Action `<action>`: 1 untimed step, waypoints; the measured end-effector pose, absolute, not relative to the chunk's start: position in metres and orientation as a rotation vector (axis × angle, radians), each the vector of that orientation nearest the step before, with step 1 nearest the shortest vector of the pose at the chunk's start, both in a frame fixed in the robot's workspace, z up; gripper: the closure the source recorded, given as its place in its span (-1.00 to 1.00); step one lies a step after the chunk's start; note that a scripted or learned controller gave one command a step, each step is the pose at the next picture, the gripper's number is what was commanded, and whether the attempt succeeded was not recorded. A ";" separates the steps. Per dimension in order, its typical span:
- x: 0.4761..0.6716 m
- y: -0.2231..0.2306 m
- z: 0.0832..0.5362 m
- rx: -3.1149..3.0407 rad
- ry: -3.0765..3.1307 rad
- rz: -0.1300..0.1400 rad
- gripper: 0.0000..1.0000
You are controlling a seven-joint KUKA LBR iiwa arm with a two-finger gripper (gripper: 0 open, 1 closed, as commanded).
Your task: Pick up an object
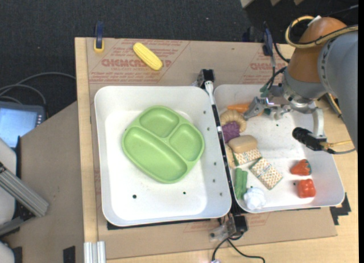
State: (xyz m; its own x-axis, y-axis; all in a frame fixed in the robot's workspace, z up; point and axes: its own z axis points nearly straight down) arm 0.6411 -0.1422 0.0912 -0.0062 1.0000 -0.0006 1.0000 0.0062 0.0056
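Observation:
My gripper (259, 108) hangs low over the far left part of the right bin (333, 159), under the grey arm with its orange band (310, 40). An orange carrot (239, 108) lies just left of the gripper, close to it. Nearer the front lie a beige ring (233, 120), a purple piece (230, 132), a tan bread roll (243, 143), two patterned wafers (266, 172), a green stick (241, 181), a white crumpled lump (254, 198) and two red peppers (301, 168). Nothing shows as held.
The left bin (114, 188) holds a green divided plate (162, 143). A yellow corn cob (147, 56) lies on the cardboard behind that bin. A black part with a cable (307, 138) juts out over the right bin's middle.

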 end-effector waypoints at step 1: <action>0.663 -0.096 0.082 2.225 2.232 -0.030 -1.00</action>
